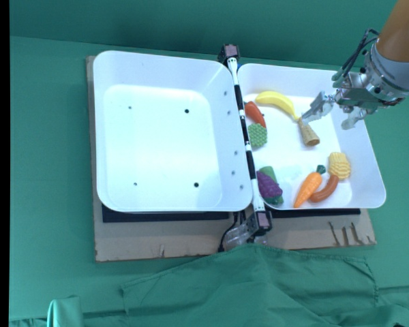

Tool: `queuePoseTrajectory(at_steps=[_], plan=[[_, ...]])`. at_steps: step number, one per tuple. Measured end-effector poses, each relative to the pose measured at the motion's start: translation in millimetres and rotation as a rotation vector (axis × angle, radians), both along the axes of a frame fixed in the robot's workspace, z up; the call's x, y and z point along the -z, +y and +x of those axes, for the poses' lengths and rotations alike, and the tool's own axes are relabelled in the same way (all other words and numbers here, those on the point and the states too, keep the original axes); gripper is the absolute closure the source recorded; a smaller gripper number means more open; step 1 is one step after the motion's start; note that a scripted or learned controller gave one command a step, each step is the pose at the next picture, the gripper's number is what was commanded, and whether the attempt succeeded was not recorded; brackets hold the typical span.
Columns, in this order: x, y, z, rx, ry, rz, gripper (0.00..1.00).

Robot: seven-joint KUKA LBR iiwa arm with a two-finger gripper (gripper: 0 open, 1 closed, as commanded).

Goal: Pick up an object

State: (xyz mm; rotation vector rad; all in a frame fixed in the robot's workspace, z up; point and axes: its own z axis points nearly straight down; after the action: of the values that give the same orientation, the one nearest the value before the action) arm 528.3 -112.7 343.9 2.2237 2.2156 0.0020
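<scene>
The right bin (368, 189) holds several toy foods: a yellow banana (276, 103), a red and green strawberry-like piece (255, 124), a tan cone (309, 133), a purple grape bunch (268, 184), an orange carrot (309, 187), a corn cob (339, 164) and a brown-red sausage (324, 189). My gripper (335, 112) hovers above the bin's far right part, just right of the banana's end and above the cone. Its two fingers stand apart, open, with nothing between them.
The left bin (109, 80) sits beside the right one, with a black and white divider rail (242, 131) between them. Both rest on a cardboard sheet (157, 247) over green cloth. A fold of green cloth (259, 285) lies at the front.
</scene>
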Motion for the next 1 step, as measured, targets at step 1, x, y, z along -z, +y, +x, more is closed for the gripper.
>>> queuePoseTrajectory(at_steps=[1], plan=[[0.0, 0.0, 0.0, 0.0, 0.0, 0.0, 0.0]])
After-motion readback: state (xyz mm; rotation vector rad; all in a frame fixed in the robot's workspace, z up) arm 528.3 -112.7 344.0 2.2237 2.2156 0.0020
